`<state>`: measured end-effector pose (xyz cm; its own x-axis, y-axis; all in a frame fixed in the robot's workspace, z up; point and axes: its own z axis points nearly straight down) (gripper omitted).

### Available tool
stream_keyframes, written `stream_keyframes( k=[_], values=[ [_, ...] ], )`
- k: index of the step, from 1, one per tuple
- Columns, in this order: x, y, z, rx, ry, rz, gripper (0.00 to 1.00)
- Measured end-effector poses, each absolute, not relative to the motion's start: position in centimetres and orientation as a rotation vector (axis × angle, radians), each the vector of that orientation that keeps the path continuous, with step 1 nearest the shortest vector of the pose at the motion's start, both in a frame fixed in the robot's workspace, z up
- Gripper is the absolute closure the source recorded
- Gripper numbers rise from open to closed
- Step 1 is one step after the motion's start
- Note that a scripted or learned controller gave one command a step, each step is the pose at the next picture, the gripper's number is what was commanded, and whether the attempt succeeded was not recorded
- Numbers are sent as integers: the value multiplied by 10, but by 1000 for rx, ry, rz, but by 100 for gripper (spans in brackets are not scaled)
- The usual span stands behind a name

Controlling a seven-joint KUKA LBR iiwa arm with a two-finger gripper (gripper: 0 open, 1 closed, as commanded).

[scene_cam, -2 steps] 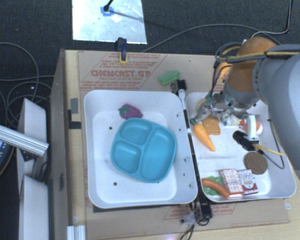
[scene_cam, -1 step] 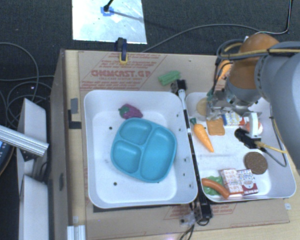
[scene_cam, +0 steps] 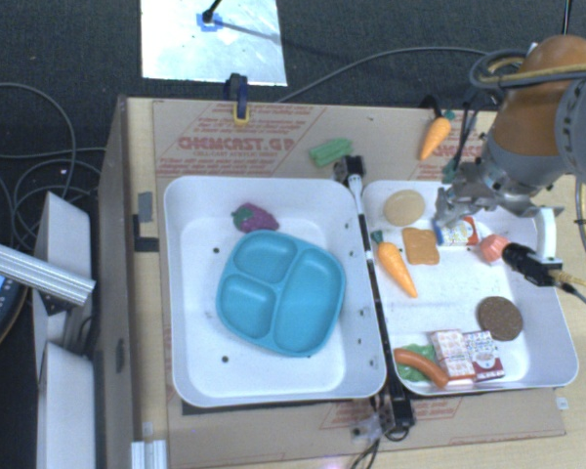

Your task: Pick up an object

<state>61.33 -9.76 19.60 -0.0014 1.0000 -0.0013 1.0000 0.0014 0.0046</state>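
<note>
My gripper [scene_cam: 453, 213] hangs low over the back of the right bin [scene_cam: 557, 345], under the grey and orange arm [scene_cam: 537, 115]. Just beneath it lies a small white, red and blue packet [scene_cam: 459, 234], partly hidden by the gripper. A round tan bun [scene_cam: 404, 206] is to the gripper's left. A square tan cracker [scene_cam: 421, 247] and an orange carrot [scene_cam: 397, 269] lie in front of the bun. A pink piece [scene_cam: 492, 249] rests to the right of the packet.
The right bin also holds a brown disc [scene_cam: 498, 317], a printed carton [scene_cam: 466, 354] and a sausage [scene_cam: 419, 364]. The left bin [scene_cam: 190, 262] holds a blue divided plate [scene_cam: 280, 293] and purple grapes [scene_cam: 255, 218]. Behind the bins lie a second carrot [scene_cam: 435, 136] and a green piece [scene_cam: 330, 150].
</note>
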Motion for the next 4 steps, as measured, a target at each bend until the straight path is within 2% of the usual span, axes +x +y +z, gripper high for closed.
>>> stream_keyframes(
  k=[1,2,3,4],
  values=[
    [613,-97,195,2218,2221,2,0],
    [628,-134,135,2220,2222,-1,0],
    [669,-87,84,2216,2226,2,0],
    [619,-91,85,2218,2221,2,0]
  ],
)
